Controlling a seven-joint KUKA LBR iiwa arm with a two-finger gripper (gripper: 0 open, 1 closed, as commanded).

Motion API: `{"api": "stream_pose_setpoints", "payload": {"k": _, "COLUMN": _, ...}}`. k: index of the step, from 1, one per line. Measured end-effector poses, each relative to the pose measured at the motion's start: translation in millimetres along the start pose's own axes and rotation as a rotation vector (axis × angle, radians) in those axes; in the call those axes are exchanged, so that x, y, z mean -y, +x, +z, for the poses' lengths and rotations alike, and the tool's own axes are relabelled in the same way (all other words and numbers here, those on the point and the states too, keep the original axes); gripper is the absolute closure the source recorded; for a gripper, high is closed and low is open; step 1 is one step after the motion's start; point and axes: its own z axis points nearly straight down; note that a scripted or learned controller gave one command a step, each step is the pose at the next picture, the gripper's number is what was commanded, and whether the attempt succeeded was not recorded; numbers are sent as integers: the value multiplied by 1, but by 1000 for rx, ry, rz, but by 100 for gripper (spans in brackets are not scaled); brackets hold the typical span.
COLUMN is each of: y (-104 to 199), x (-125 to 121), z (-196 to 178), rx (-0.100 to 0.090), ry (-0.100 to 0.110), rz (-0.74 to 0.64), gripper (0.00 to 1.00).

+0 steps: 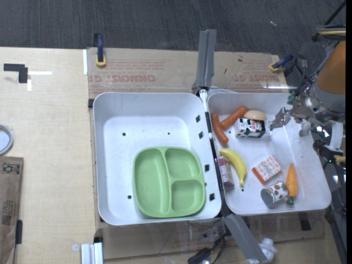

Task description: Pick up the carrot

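Observation:
The carrot (291, 181) lies in the right bin (308, 202) near its front right corner. It is orange, and its green top points toward the front edge. My gripper (290, 124) hovers over the bin's back right part, well behind the carrot and apart from it. Its two fingers are spread open with nothing between them. The arm's orange band (335, 73) shows at the right edge.
A small can (274, 193) touches the carrot's left side, and an orange box (267, 168) lies just beyond it. A banana (236, 164), two sausages (226, 122), a bun (256, 115) and a black-and-white box (251, 127) fill the bin's left half. A green divided plate (169, 181) sits in the left bin (110, 147).

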Motion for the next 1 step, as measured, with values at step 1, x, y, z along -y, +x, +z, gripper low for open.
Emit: {"api": "stream_pose_setpoints", "payload": {"k": 1, "y": -16, "x": 62, "z": -35, "rx": 0, "ry": 0, "rz": 26, "gripper": 0}}
